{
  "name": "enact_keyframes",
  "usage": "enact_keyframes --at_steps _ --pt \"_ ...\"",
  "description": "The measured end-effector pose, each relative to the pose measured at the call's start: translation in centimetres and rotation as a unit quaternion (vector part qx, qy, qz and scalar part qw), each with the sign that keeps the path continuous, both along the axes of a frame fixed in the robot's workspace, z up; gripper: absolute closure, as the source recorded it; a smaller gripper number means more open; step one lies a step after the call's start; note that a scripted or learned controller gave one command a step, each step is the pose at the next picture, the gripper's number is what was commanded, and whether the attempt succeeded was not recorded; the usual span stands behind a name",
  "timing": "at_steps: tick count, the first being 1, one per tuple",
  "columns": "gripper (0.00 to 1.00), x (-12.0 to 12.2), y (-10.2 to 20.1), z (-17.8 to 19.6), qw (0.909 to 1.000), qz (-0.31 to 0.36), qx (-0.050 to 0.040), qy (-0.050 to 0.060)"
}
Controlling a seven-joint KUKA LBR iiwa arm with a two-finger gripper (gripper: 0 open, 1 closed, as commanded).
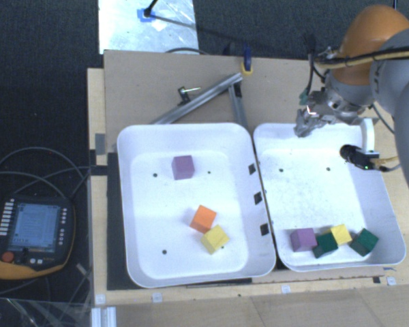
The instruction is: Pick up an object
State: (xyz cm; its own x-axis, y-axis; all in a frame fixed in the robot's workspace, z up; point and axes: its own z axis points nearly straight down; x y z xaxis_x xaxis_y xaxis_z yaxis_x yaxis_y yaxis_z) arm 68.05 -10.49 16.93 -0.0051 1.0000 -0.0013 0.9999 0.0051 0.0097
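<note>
Jaws' state cannot be told above right bin (385, 203) holding purple cube (303, 238).

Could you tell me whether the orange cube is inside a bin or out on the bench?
Inside: the orange cube rests on the left bin's floor.

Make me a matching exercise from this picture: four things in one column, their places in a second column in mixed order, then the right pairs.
Things:
1. small orange cube
2. small purple cube in the left white bin
3. two dark green cubes
4. pincer

Places:
A. above the far edge of the right white bin
B. touching the yellow cube, left bin
C. alone, far half of the left bin
D. near edge of the right bin, in a row with a purple and a yellow cube

Pairs: 1-B, 2-C, 3-D, 4-A
</note>
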Motion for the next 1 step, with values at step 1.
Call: enact_keyframes --at_steps 1 --pt "1.00 0.50 -0.19 6.61 1.0000 0.000 -0.0003 0.000"
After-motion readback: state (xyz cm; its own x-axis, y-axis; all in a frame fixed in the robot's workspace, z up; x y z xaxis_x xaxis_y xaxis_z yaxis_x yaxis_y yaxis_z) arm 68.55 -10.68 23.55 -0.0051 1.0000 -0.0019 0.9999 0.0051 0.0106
